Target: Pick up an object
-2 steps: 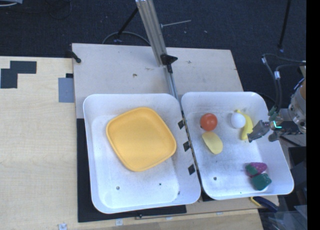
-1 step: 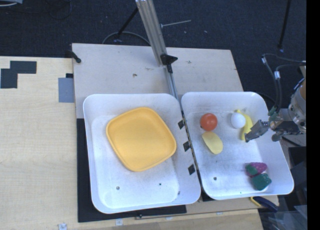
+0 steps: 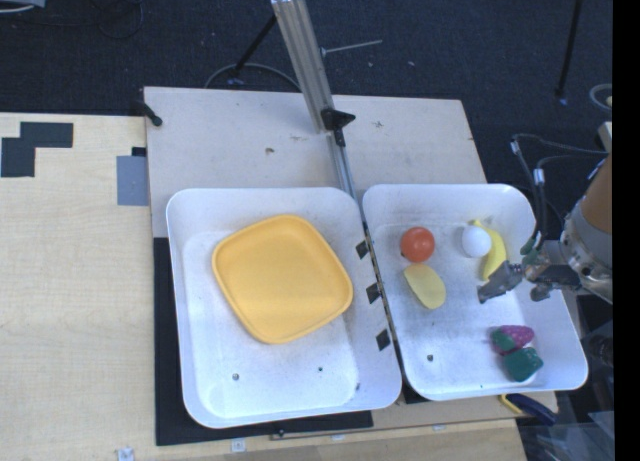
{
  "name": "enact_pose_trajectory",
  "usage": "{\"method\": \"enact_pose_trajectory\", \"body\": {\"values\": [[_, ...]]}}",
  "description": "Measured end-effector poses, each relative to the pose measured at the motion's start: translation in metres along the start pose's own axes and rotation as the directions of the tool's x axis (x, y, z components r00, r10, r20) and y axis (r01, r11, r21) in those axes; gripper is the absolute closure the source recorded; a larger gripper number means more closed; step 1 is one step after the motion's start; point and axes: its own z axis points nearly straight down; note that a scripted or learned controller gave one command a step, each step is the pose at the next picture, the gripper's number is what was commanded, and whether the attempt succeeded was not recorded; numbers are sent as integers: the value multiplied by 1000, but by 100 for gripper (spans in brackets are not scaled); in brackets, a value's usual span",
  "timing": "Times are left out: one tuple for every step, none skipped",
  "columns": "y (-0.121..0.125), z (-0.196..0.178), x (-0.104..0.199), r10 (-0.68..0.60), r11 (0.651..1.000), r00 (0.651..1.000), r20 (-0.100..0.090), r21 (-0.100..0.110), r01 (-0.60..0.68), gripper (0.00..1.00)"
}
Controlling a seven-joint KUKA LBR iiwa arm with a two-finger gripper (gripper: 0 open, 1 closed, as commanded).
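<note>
Left bin [image 3: 190, 369]: its front rim lies nearest the camera; shallow, white, on the counter [image 3: 240, 139].
Yellow plate [image 3: 281, 277]: square with rounded corners, lying flat in the left bin, toward its far side.
Right bin [image 3: 450, 379]: white, set just beside the left one, their inner walls touching along a seam with small black clips.
Green piece [image 3: 523, 363]: in the right bin's near right corner, touching the magenta piece [image 3: 513, 335] just behind it.
Yellow oval [image 3: 426, 286]: flat on the bin floor, left of centre, just in front of the red ball [image 3: 418, 243].
White egg shape [image 3: 476, 240]: near the far wall, touching the banana [image 3: 494, 255] on its right.
Pincer [image 3: 512, 282]: at the right bin's right side, over bare floor between the banana and the magenta piece; one dark finger points left toward the yellow oval. Spread or pressed together: cannot tell. Nothing is seen between its fingers.
Arm [image 3: 595, 229]: comes in over the bin's right rim.
In the way: the banana sits just behind the pincer, the magenta piece just in front.
Metal rail [image 3: 305, 49]: slants across the counter's far side.
</note>
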Motion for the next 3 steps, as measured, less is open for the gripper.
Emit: {"method": "enact_pose_trajectory", "body": {"values": [[7,57,6,-1,1000,1000,-1,2,1,0],[0,114,13,-1,1000,1000,-1,2,1,0],[1,102,12,3,1000,1000,0,-2,-3,100]]}}
